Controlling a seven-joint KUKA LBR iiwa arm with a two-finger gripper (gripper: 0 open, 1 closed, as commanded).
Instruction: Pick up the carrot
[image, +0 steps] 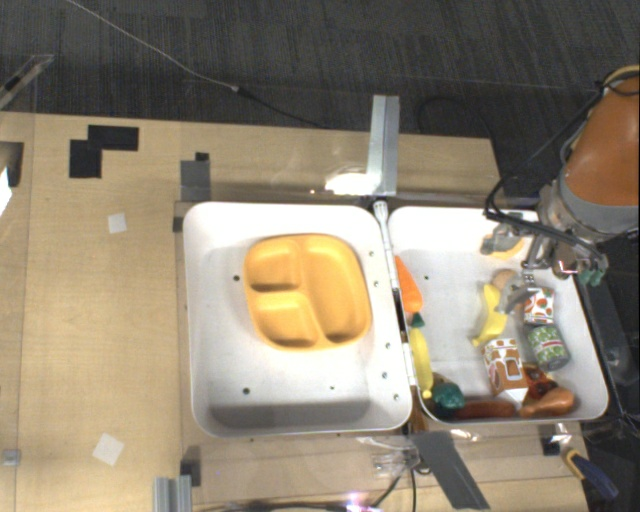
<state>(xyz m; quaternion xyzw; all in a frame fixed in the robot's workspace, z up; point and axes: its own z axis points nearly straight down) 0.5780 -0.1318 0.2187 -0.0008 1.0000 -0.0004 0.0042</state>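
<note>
The carrot (407, 284) is orange with a green top and lies along the left wall of the right bin (450, 235), pointing toward the far side. My gripper (532, 268) hangs over the right part of that bin under the grey and orange arm. It is well to the right of the carrot, above a yellow banana (490, 316) and a small carton (538, 305). Nothing can be seen held in it.
The left bin (215, 330) holds a yellow divided plate (303, 290). Near the carrot lie a yellow corn cob (421, 362) and a green item (446, 396). A brown sausage (485, 408), a red-white carton (504, 363) and a green can (548, 346) crowd the near right corner.
</note>
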